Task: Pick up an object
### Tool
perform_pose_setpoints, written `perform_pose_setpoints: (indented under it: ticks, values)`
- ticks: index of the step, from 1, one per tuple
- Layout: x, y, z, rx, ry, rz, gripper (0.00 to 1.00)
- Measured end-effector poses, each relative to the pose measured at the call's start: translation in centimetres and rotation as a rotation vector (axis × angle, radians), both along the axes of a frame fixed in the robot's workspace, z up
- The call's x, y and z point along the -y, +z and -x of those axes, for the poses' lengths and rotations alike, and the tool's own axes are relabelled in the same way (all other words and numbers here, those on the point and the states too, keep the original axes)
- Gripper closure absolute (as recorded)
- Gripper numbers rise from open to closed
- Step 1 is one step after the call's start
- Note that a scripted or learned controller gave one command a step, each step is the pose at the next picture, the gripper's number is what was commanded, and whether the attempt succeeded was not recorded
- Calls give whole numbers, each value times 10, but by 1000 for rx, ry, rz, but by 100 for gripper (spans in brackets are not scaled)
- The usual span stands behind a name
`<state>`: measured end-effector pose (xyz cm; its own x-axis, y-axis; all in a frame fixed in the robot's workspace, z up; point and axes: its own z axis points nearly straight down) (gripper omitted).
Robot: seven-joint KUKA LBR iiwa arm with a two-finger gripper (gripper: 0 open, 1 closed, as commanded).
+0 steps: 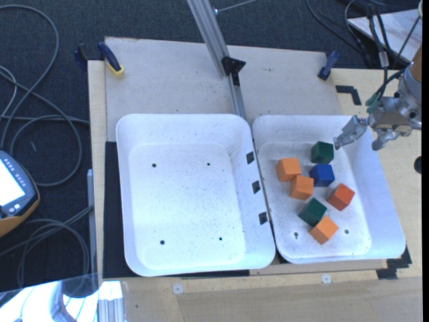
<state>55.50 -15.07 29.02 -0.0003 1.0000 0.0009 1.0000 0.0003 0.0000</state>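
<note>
Seven small cubes sit clustered in the right bin (pixel 392 206), and we go from its near rim outward. Nearest that rim is an orange cube (pixel 324 229), touching a dark green cube (pixel 312 211) just behind it. Further in are a red-orange cube (pixel 341 196), an orange one (pixel 301 187), a blue cube (pixel 323 174) and another orange (pixel 288 168). Deepest in lies a second green cube (pixel 322 152), the likely target, just beside the claw (pixel 362 135). The claw hovers at the bin's far right rim, fingers spread and gripping nothing. These blocks look light, rigid and flat-faced, matte rather than slick; take two opposite faces, squarely. The bins are smooth white plastic with rounded corners on a pale worktop (pixel 167 72).
</note>
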Motion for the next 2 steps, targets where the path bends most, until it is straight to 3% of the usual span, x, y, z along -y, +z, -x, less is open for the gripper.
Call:
perform_pose_setpoints:
  ticks: [1,2]
  values:
    - [28,44,40,5,-4,4,0]
    - [33,104,-29,12,4,5,0]
